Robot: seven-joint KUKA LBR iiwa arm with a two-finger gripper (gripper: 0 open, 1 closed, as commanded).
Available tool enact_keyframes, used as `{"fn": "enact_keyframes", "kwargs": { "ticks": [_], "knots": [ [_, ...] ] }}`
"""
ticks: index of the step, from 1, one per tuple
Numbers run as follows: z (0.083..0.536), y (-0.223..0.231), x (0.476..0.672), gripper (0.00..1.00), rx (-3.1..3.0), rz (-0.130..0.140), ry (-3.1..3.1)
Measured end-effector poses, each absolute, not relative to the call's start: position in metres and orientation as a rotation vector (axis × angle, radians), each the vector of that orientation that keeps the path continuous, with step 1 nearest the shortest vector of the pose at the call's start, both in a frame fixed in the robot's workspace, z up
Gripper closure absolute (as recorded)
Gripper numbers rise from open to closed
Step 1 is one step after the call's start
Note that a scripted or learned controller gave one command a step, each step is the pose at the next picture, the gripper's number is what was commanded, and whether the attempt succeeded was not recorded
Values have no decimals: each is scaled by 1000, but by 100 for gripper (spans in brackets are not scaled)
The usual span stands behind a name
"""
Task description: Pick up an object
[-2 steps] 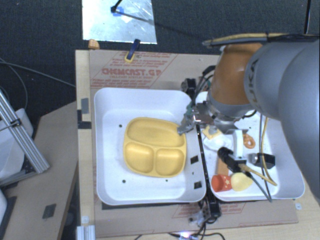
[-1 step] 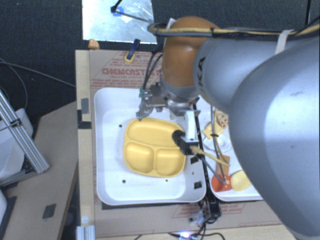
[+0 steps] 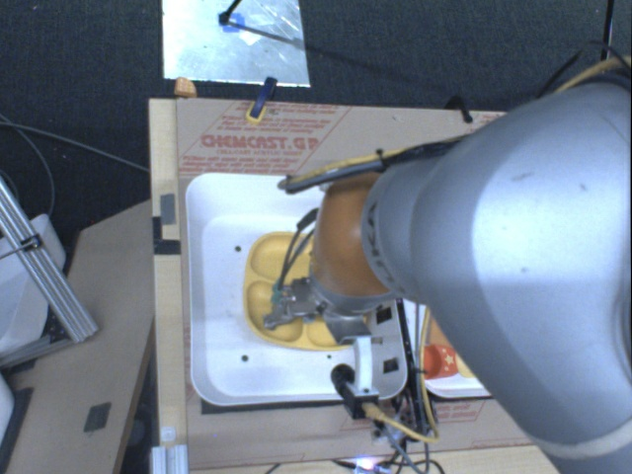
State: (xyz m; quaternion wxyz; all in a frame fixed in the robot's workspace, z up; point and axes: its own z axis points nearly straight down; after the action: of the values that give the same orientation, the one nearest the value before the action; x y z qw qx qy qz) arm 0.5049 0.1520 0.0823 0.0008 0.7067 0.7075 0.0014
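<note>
- The grey arm [image 3: 513, 265] fills the right and lower part of the view, its orange band [image 3: 341, 245] sitting over the left bin.
- Below the band, the wrist hardware with cables and a black-and-white block [image 3: 370, 368] hangs over the near rim of the bins.
- The gripper [image 3: 286, 309] reaches down into the left bin, right at a yellow object; whether it is spread or pressed together cannot be told, as the wrist covers it.
- The left white bin [image 3: 212, 294] holds the yellow object [image 3: 267, 284], a rounded, lobed piece lying near the bin's middle, partly hidden under the wrist.
- The right white bin [image 3: 459, 388] shows as a sliver under the arm; in it lies a red-orange object [image 3: 439, 360] near the dividing edge.
- Both bins rest on a brown cardboard sheet [image 3: 257, 141] with red print.
- Farther back, a blue-and-yellow clamp [image 3: 262, 100] grips the cardboard's far edge, and a shiny metal plate [image 3: 235, 28] lies on dark floor.
</note>
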Motion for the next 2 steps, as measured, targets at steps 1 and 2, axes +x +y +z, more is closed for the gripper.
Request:
{"fn": "enact_keyframes", "kwargs": {
  "ticks": [1,2],
  "knots": [
    [88,227,554,0,2219,-19,2214],
    [87,135,596,0,2237,-9,2235]
  ]
}}
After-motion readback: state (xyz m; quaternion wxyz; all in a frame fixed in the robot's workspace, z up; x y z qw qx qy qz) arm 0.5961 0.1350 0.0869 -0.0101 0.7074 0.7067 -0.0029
